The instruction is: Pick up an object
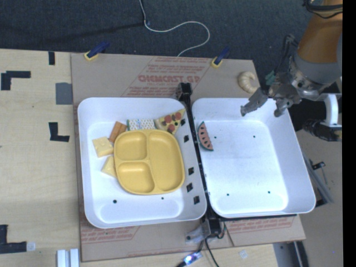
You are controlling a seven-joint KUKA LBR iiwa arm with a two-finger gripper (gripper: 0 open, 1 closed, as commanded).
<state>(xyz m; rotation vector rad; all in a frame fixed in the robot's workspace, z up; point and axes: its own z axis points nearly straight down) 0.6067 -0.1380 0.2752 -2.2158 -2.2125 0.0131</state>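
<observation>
Two shallow white bins are seated side by side on a cardboard sheet [161,77], which is clipped at its far edge by two blue-and-yellow clamps [97,50].

The left bin [92,196] is occupied chiefly by a yellow divided plate [149,161] with three compartments, in which nothing is held. This plate is taken as the landmark. Just left of the plate, two pale yellow cracker-like squares [102,147] are noted, one at its upper left edge and one lower, partly tucked beneath its rim. At the plate's far left corner an orange-brown wafer piece [117,130] is laid. Along the plate's far edge a small patterned item [140,124] is found, its type not determinable, and beside it, toward the plate's far right corner, a toy pizza slice [172,120] rests against the bin wall.

The right bin [289,204], to the right of the plate, contains one item: a toy watermelon slice [206,137], lying near the dividing wall, just right of the plate's far right corner.

Far right of the plate, the gripper [261,107] is positioned above the right bin's far right rim, well apart from the watermelon slice. Its two fingers [251,105] are seen spread apart, with nothing between them. A beige curved object [248,81] lies on the cardboard beyond that bin.
</observation>
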